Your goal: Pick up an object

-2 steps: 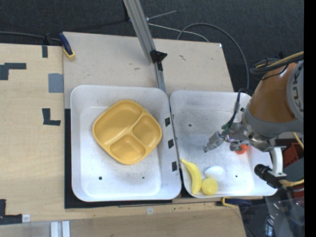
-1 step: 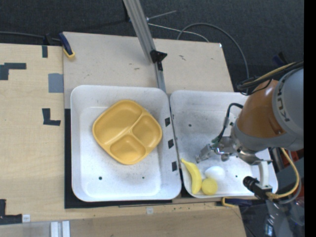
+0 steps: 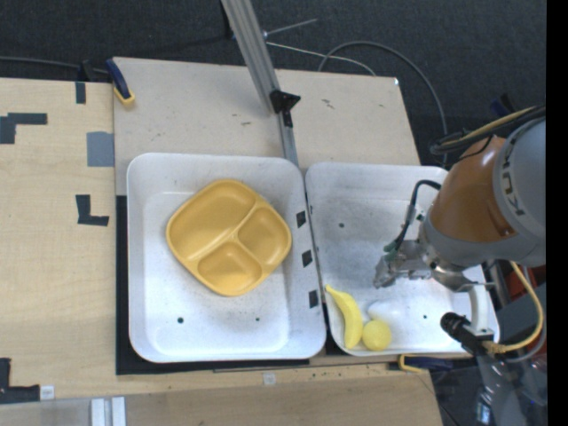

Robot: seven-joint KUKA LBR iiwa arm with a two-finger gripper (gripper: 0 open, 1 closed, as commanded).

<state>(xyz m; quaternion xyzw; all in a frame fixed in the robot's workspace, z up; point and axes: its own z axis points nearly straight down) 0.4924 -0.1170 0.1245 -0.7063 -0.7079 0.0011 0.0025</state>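
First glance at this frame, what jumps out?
The yellow three-compartment plastic plate dominates the left white bin. Next is the grey arm with its orange band, reaching in from the right, its gripper low over the right white bin. A yellow toy banana and a small yellow round fruit lie together at that bin's near edge.

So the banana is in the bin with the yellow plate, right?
No. The banana is in the right bin, at its front edge. The yellow plate sits alone in the left bin, as the camera view shows.
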